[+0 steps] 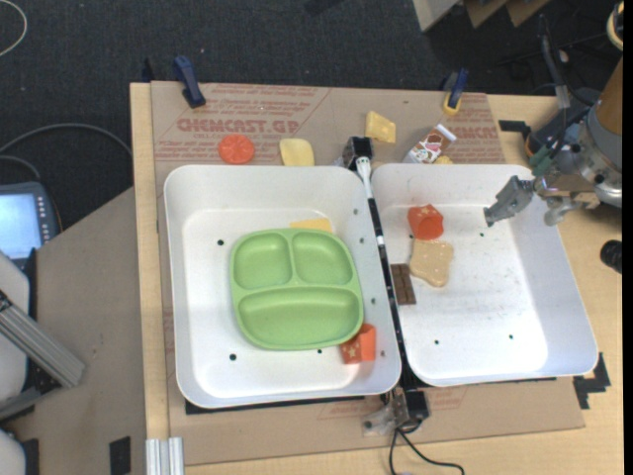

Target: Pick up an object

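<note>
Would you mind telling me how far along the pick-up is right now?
Nothing looks picked up yet. The gripper sits over the right bin's upper right area, apart from the red piece and the tan bread-like piece, which both lie on the bin floor. The grasp and lift remain.

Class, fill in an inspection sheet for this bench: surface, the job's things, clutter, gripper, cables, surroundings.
Surface: brown board bearing two white bins, left bin and right bin, side by side.
Job's things: right bin holds a red piece, a tan slice and a brown bar by its left wall. Left bin holds a green plate, an orange block at the plate's near corner and a yellow piece behind the plate.
Clutter: on the board behind the bins, an orange disc, two yellow pieces, a packet.
Gripper: gripper over the right bin's far right part, nothing seen between the jaws.
Cables: wires below the board's near edge.
Surroundings: dark carpet; two blue clamps.
</note>
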{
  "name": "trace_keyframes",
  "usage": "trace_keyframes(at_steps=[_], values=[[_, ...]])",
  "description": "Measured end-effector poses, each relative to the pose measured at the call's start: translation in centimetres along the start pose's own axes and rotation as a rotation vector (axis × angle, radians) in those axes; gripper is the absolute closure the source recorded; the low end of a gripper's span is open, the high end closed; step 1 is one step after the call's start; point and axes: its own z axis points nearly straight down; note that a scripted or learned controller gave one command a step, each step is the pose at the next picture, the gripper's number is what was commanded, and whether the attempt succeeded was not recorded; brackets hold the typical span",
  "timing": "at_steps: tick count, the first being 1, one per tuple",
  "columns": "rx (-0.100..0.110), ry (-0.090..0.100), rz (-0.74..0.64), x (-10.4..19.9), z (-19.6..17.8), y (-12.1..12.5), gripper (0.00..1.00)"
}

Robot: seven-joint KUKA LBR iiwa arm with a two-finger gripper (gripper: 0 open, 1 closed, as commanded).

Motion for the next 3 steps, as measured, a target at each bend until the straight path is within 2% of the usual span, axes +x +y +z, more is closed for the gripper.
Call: trace_keyframes(at_steps=[1, 2, 3], values=[[-0.002, -0.001, -0.004, 1.1, 9.4, 8.9, 0.00], [0.010, 0.003, -0.001, 3.2, 20.1, 7.5, 0.00], [0.010, 0.003, 0.003, 2.9, 20.0, -0.9, 0.00]])
